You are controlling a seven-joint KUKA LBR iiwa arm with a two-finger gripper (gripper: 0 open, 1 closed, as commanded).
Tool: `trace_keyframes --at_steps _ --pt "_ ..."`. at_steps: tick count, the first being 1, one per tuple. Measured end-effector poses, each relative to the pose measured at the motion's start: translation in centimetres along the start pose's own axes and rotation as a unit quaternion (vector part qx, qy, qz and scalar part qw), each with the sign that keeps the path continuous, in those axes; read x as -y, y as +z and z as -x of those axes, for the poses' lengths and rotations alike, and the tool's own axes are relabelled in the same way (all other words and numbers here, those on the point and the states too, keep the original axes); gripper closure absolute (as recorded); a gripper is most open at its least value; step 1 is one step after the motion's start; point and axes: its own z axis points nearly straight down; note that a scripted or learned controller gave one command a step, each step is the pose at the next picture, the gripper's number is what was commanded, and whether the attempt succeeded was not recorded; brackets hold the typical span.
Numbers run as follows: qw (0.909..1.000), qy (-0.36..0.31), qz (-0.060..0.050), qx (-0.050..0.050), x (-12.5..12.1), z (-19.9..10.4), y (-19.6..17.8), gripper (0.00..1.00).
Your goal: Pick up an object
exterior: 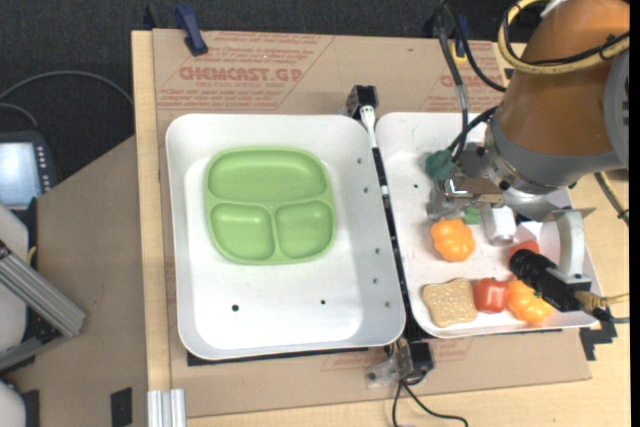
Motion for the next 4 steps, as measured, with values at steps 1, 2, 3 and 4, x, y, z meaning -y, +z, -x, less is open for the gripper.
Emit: trace_keyframes --at_steps 1,2,3,4 --pt "1.0000 0.000 -0.004 0.000 0.1 -5.4 -0.4 1.00" --pt "1.0000 -0.003 0.002 -0.003 -0.1 -14.0 -12.0 1.00" --pt "0.9999 0.005 -0.009 0.002 -1.5 -12.3 -5.5 1.00" --pt "1.0000 0.001 -0.002 -0.001 0.0 -15.3 -11.7 1.00"
